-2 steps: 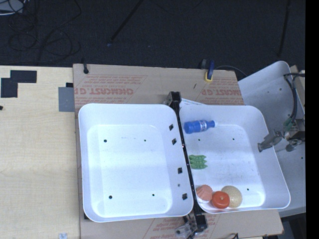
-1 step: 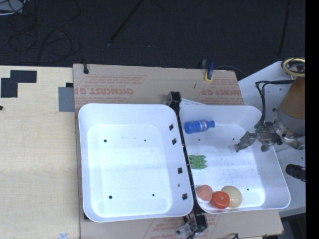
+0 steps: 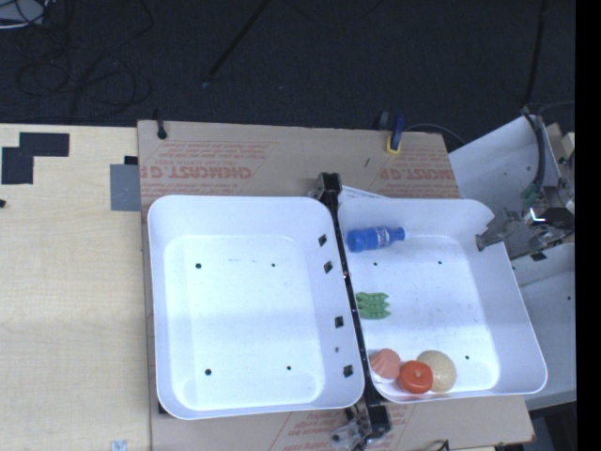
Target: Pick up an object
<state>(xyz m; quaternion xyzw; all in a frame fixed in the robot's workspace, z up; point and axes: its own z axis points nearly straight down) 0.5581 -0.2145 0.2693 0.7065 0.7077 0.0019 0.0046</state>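
Note:
The right bin (image 3: 488, 346) holds several objects. A blue bottle (image 3: 375, 238) lies on its side near the far left corner. A small green piece (image 3: 373, 305) rests by the left wall. In the near left corner a pink round item (image 3: 384, 363), a red round item (image 3: 415, 377) and a tan round item (image 3: 439, 368) sit bunched together. My gripper (image 3: 507, 233) hangs at the right bin's far right rim, well away from all the objects, with nothing seen in it.
The left bin (image 3: 188, 252) sits beside the right one, with a black divider (image 3: 343, 289) between them. Both rest on a cardboard sheet (image 3: 244, 163). A white panel (image 3: 498, 163) stands behind the right bin's far right corner.

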